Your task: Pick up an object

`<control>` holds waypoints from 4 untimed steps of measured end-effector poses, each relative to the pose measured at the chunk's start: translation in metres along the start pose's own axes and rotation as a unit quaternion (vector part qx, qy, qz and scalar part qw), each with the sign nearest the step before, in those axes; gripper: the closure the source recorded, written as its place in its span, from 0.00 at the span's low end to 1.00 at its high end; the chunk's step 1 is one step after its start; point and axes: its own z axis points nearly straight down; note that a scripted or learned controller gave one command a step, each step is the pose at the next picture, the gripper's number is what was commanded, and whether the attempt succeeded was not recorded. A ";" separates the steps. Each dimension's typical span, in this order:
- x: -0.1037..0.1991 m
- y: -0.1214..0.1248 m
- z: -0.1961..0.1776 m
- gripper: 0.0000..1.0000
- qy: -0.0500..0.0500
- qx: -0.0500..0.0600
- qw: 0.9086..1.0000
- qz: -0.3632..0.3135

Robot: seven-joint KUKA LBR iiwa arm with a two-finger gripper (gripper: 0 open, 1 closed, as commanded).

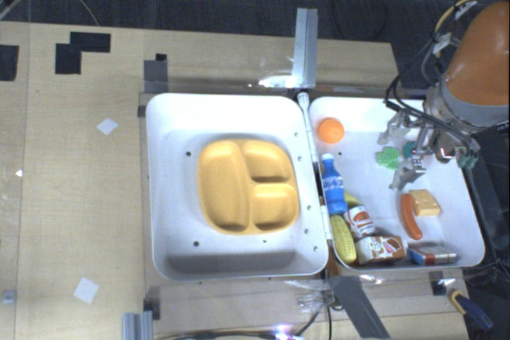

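My arm (478, 60) runs off the right edge, so its upper links are cut away. My end effector (414, 155) is a tangle of metal and cable, and whether its fingers are parted I cannot tell. It covers part of a small green thing (388, 158) whose kind is too small to read. The labels on the blue bottle (331, 185) and the can (379, 248) are too blurred to read. The surface (72, 195) is cut off at the left and bottom edges.

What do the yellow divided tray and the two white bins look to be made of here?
The yellow tray looks like moulded plastic, matte to slightly satin: rounded compartment edges, uniform colour, soft highlights. The left bin and right bin look like smooth, thin white plastic, possibly painted metal: rounded corners and faint glare, with small dark dots like holes or fasteners in the left one.
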 end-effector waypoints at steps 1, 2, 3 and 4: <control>0.052 -0.028 0.082 0.00 0.003 0.000 1.000 0.013; -0.020 -0.085 0.111 0.00 0.000 0.000 0.999 -0.048; 0.031 -0.092 0.093 0.00 0.000 0.000 0.993 0.121; -0.098 -0.039 0.140 0.00 0.003 -0.001 0.976 0.220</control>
